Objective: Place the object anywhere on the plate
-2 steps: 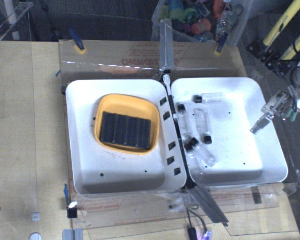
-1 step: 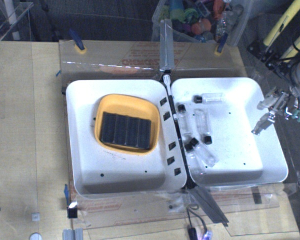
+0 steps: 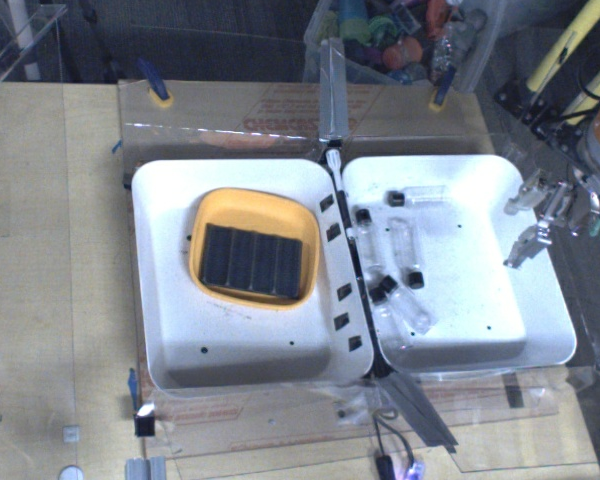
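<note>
A yellow plate (image 3: 302,222) lies in the left bin (image 3: 165,298). On the plate rests a black ridged rectangular block (image 3: 255,260), lying flat near its middle. My gripper (image 3: 523,228) hangs over the right rim of the right bin (image 3: 500,313), far from the plate. Its two fingers are spread apart and open, and nothing sits between them.
Several clear tubes with black caps lie in the right bin's left half, among them one at the back (image 3: 415,198) and one near the divider (image 3: 382,289). A clear tub of coloured toys (image 3: 400,13) stands behind the bins.
</note>
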